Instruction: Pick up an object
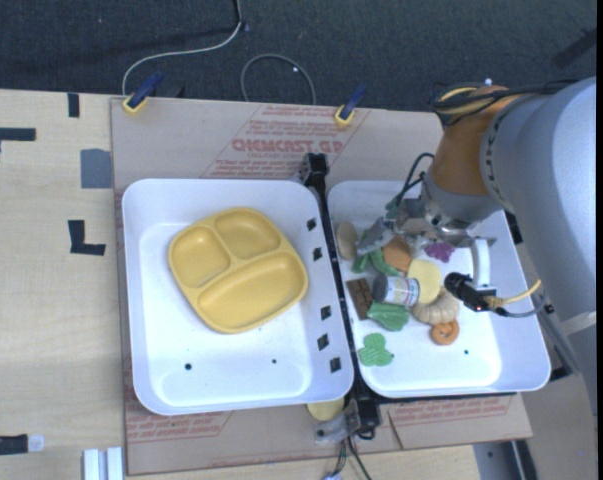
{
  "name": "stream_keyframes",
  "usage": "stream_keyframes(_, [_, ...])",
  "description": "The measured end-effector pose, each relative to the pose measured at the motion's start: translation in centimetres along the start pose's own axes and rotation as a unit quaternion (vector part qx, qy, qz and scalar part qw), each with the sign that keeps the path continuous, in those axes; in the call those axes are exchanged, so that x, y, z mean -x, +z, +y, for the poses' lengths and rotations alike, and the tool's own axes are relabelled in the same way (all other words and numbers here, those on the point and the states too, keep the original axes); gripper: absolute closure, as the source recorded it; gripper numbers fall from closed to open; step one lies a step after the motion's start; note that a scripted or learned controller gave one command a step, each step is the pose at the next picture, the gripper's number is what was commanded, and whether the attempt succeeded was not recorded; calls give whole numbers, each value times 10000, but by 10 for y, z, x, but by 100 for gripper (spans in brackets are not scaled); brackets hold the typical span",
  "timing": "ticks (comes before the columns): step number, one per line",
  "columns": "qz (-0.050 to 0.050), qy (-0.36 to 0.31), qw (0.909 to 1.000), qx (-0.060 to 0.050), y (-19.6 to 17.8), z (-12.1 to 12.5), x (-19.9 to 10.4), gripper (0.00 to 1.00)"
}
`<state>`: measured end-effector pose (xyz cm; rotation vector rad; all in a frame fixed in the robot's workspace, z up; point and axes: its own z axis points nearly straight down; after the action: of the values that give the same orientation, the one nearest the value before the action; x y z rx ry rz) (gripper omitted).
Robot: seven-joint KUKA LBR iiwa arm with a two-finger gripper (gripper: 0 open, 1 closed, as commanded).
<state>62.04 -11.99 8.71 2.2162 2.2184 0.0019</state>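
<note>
We see 2 white bins side by side on the bench. The left bin carries just 1 thing, a yellow divided plate, lying flat near its middle. The right bin holds the clutter — a heap of small toy foods pushed toward its left and upper part, which we judge is why the arm works on this side: here is the supply to pick from.

In the heap we make out a small jar lying on its side, a yellow piece touching it, a green leafy piece just below, another green piece lying apart toward the front, a brown bar near the dividing wall, an orange-brown piece and a purple one.

The arm reaches in from the right, its orange band over the bin's upper part, wrist bent downward. The gripper sits low over the top of the heap, near the purple piece. Cables and the wrist body hide its tip, so we cannot tell how it stands, and we see nothing clearly held — we judge the pick is not yet done.
</note>
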Motion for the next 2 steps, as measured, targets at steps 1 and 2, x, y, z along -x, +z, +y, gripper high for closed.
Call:
stream_keyframes(1, [6,-2,10000,21,-1,-30,13,0])
stream_keyframes(2, [-16,-27,10000,-15,1,37,-17,0])
